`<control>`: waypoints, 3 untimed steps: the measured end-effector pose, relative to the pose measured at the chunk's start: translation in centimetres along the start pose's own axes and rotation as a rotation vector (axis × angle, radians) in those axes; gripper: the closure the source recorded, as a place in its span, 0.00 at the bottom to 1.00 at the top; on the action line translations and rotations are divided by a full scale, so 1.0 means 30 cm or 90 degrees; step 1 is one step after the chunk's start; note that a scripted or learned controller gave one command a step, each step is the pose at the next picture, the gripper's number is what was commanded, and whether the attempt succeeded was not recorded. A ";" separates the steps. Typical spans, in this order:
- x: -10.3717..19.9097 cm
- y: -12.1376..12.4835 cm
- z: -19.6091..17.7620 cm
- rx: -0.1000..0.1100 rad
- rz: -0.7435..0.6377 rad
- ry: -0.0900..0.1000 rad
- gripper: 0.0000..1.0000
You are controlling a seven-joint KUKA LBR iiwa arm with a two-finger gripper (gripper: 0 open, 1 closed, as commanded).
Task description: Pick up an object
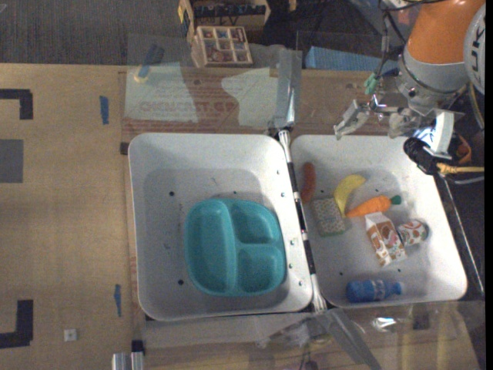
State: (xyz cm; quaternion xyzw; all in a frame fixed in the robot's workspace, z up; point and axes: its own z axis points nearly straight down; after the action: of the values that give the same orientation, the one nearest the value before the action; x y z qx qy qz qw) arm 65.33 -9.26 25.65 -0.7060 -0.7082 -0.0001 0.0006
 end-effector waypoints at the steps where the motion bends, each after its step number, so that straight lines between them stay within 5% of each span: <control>1: -0.096 -0.211 0.418 0.001 -0.055 0.000 0.00; 2: -0.304 -0.315 0.566 -0.003 -0.068 -0.002 0.00; 3: -0.303 -0.313 0.535 -0.005 -0.067 -0.001 1.00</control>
State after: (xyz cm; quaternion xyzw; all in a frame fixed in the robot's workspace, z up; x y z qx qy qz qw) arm 55.96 -18.37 9.61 -0.6677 -0.7444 -0.0021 -0.0028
